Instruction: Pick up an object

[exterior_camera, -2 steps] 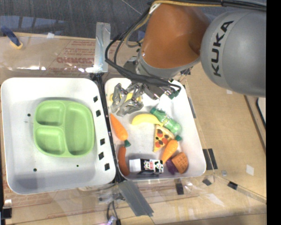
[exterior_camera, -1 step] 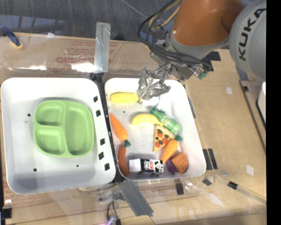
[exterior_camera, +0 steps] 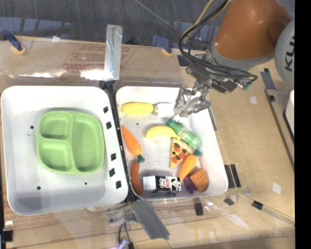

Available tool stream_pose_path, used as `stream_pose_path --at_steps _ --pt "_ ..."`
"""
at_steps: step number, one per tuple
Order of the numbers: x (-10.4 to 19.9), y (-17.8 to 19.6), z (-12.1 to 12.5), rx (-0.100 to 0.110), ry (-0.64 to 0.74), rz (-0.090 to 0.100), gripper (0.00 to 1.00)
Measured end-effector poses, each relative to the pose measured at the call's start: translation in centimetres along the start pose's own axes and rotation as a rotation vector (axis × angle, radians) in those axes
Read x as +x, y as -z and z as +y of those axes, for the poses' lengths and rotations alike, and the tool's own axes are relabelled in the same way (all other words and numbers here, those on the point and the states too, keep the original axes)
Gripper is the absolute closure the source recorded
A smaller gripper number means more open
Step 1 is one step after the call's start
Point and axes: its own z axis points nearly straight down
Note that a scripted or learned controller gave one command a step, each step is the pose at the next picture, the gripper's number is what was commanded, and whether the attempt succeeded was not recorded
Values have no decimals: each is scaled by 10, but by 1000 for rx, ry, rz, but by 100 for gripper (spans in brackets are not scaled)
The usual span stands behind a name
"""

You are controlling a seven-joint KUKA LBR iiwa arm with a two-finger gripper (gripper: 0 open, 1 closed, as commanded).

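My gripper [exterior_camera: 191, 107] hangs over the far right corner of the right bin [exterior_camera: 216, 154], just above and behind the cap end of a green bottle [exterior_camera: 185, 134]. The bin also holds a yellow corn cob [exterior_camera: 137, 108], a banana [exterior_camera: 160, 132], a pizza slice [exterior_camera: 177, 152], a large carrot [exterior_camera: 131, 140], a smaller carrot [exterior_camera: 187, 165], a brown sausage [exterior_camera: 136, 179], a black-and-white carton [exterior_camera: 163, 182] and an orange waffle piece [exterior_camera: 199, 179]. Nothing shows held in the gripper.
The left bin [exterior_camera: 13, 113] carries a green divided plate [exterior_camera: 71, 141]. A silver taped post [exterior_camera: 113, 53] rises behind the wall between the bins. Black and yellow cables [exterior_camera: 197, 32] loop off the arm above the right bin.
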Motion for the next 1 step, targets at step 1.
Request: stream_pose_path --at_steps 1 --pt "-58 -35 130 -5 52 -2 100"
